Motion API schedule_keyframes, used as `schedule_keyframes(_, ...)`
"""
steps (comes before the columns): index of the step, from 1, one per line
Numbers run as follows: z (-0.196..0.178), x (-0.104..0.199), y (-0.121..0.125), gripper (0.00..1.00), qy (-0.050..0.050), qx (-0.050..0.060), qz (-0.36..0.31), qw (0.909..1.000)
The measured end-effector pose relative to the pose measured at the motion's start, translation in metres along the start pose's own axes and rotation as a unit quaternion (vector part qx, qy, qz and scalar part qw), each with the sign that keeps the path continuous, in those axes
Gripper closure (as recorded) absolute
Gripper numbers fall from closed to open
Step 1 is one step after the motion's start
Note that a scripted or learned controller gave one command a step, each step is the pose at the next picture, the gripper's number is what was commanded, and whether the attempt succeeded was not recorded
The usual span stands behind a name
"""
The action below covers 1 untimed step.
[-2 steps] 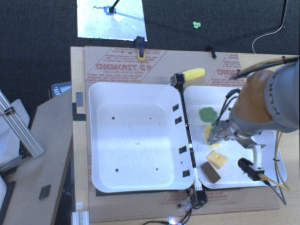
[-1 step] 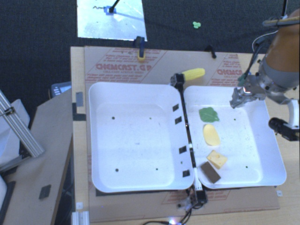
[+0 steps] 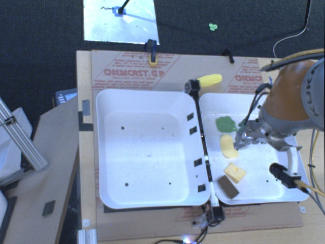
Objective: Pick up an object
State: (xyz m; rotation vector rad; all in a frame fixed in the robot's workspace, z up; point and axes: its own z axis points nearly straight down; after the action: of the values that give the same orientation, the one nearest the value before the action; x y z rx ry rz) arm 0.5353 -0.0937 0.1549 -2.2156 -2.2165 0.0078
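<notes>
hand (image 3: 240, 138) low in the right bin (image 3: 264, 194), just right of the pale yellow piece (image 3: 227, 146), green piece (image 3: 226, 123) just beyond. open or closed: cannot tell. likely to nudge the yellow piece leftward instead of straddling it, or close on nothing.

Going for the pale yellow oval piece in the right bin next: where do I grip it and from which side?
Grip the pale yellow oval piece across its narrow middle, coming straight down from above. It lies flat with its long axis running up-down in the view, so the short width probably suits the gripper best. The green piece and yellow block lie off its ends, leaving both long sides free.
</notes>
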Motion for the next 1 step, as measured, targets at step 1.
schedule_keyframes(1,-0.0062,-0.0006,0.0028,0.0,-0.001,-0.005,0.0,1.0)
